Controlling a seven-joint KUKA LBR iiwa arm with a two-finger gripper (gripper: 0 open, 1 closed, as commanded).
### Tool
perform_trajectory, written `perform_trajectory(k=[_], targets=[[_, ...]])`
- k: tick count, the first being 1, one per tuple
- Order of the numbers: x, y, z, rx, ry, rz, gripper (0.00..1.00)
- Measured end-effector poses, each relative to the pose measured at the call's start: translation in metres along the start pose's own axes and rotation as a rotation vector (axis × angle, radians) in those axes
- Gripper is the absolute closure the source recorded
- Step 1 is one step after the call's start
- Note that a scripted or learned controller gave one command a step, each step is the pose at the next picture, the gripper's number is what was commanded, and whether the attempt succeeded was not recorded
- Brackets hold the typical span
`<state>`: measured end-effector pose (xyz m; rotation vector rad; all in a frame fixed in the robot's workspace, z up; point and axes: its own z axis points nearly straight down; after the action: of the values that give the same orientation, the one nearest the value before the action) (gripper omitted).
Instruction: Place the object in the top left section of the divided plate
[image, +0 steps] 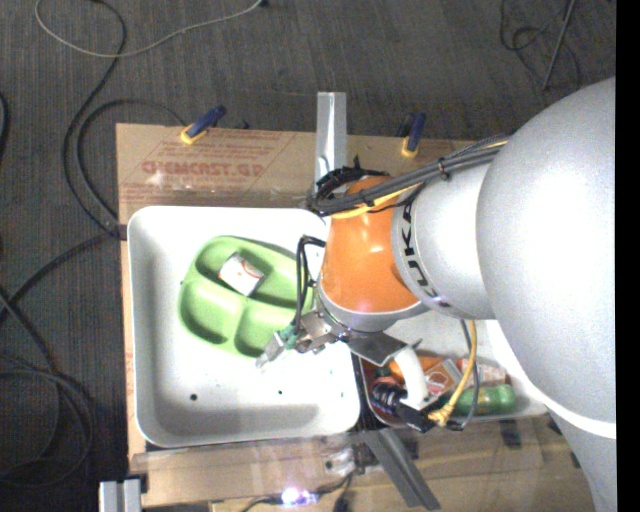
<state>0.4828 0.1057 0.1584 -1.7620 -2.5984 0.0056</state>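
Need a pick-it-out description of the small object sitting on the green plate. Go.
Start at the left white bin, which holds a green divided plate. In the plate's upper section, near the orange wrist band, lies a small white and brown object. It is the one non-green thing on the plate; the gripper is lower, at the plate's near edge.

Dark grey carpet floor (200, 60), cables (85, 130) trailing across it; brown cardboard sheet (220, 170) on counter, clamps (202, 123) at far edge.

left white bin (150, 400) | blue-handled clamp (202, 123) on cardboard sheet (220, 170) | cables (60, 240) on floor
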Motion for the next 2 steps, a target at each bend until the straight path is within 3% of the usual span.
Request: perform_trajectory(k=[2], targets=[[0.0002, 0.0000, 0.0001, 0.000, 0.000, 0.000, 0.00]])
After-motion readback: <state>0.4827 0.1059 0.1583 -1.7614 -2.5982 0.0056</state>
